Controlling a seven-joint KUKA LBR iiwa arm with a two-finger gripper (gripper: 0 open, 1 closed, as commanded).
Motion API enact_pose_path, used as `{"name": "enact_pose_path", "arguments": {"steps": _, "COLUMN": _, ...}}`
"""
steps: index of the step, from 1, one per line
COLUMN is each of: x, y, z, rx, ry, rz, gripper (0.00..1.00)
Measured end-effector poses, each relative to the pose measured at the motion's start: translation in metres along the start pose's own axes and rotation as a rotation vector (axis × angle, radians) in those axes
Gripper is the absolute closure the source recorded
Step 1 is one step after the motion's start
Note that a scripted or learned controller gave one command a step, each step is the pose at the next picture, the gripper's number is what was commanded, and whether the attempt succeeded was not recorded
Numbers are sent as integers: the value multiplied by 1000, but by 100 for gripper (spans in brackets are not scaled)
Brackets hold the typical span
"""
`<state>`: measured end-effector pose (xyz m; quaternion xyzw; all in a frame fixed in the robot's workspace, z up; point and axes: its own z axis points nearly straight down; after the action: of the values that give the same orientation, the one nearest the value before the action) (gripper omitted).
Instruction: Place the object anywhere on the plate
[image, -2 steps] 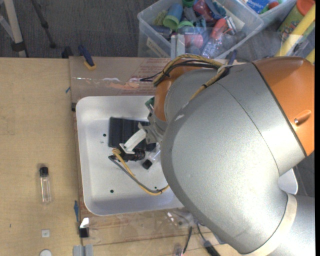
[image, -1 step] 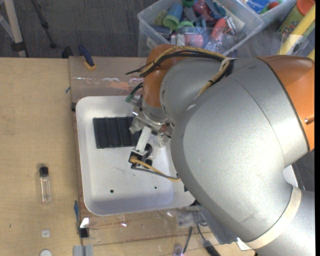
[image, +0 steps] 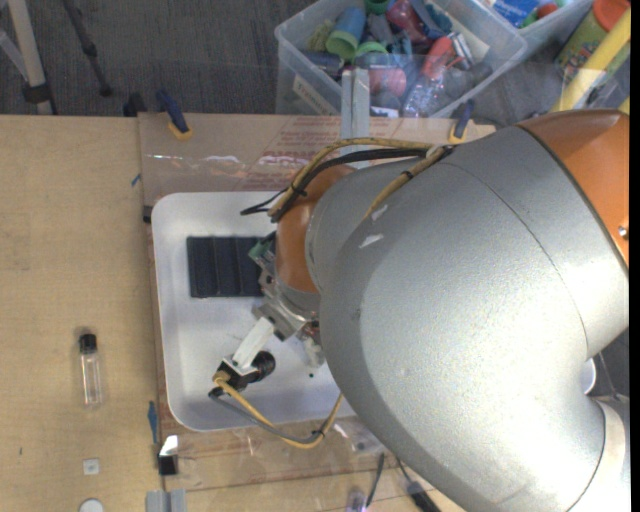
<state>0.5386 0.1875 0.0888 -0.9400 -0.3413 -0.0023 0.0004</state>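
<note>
black slab (image: 222, 266) flat in white bin (image: 170, 300) | likely stiff, light, low-lying | pinch across its two long edges | jaws under my wrist, can't tell open or closed

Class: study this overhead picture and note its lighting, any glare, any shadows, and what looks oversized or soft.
Camera view: soft, even light, no hard shadows in the white bin; a pale sheen on the shiny film above it; the grey arm, close to the lens, looms oversized and covers part of the bin; the black slab stays crisp.
</note>
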Motion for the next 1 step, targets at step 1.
{"name": "enact_pose_path", "arguments": {"steps": 1, "x": 0, "y": 0, "z": -10, "rx": 0, "ry": -2, "rz": -2, "gripper": 100}}
